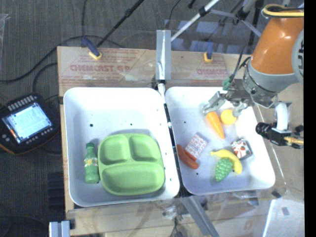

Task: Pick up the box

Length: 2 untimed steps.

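Observation:
The box (pixel 196 145) is a small flat carton with red, white and blue print. It lies in the right bin (pixel 190 100) near the bin's left wall, touching a red sausage (pixel 188 157). My gripper (pixel 225 104) hangs over the far part of that bin, up and to the right of the box. Its fingers (pixel 212 104) are spread open, with an orange carrot (pixel 215 124) and a yellow lemon (pixel 227 116) just below them. Nothing is held between the fingers.
A banana (pixel 223 154), a green knobbly fruit (pixel 223 169) and a small can (pixel 241 148) lie in the right bin's near right corner. The left bin (pixel 79 107) holds a green divided tray (pixel 131 163) and a green bottle (pixel 91 162).

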Motion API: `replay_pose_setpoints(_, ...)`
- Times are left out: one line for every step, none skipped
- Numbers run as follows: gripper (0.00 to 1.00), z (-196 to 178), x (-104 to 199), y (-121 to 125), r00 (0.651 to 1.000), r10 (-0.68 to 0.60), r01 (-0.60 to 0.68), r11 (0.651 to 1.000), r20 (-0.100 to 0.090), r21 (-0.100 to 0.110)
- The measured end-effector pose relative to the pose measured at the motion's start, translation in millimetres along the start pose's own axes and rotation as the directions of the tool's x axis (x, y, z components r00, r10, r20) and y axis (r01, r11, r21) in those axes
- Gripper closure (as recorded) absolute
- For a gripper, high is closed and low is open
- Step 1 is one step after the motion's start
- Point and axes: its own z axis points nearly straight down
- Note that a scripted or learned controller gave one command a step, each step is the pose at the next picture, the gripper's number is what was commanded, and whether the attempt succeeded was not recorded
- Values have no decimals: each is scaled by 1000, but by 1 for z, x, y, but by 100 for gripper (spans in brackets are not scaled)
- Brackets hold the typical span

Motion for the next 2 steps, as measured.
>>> replay_pose_setpoints(0, 86, 32, -23, 1000, 18, -18, 1000, 0, 1)
replay_pose_setpoints(0, 174, -3, -37, 991, 134, -134, 991, -1, 1)
